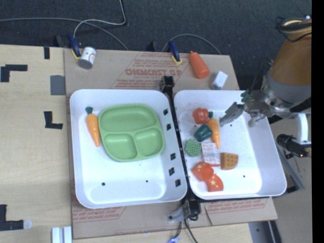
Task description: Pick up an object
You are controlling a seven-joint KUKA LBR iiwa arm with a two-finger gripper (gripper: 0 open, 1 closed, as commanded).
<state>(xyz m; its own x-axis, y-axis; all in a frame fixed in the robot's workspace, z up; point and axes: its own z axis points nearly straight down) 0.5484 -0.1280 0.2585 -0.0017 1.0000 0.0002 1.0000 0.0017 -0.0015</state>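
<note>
A: Where does the gripper (pixel 234 113) stand?

B: Over the right white bin (pixel 263 178), near its far right corner, just right of the toy pile. Its fingers look spread, with nothing between them.

A: So nothing is picked up yet?

B: By my reading, no. Every object lies in place. Along that bin's left side sit a red toy tomato (pixel 201 116), a small orange carrot (pixel 214 131), a dark green toy pepper (pixel 203 132), a green textured round piece (pixel 193 148), a brown waffle piece (pixel 229 161) and red pieces (pixel 208 176) near the front edge.

A: And the left white bin (pixel 121 189)?

B: It holds a green divided plate (pixel 132 132) and an orange carrot (pixel 92 128) along its left edge.

A: What remains?

B: The whole grasp: descend, close, lift.
</note>
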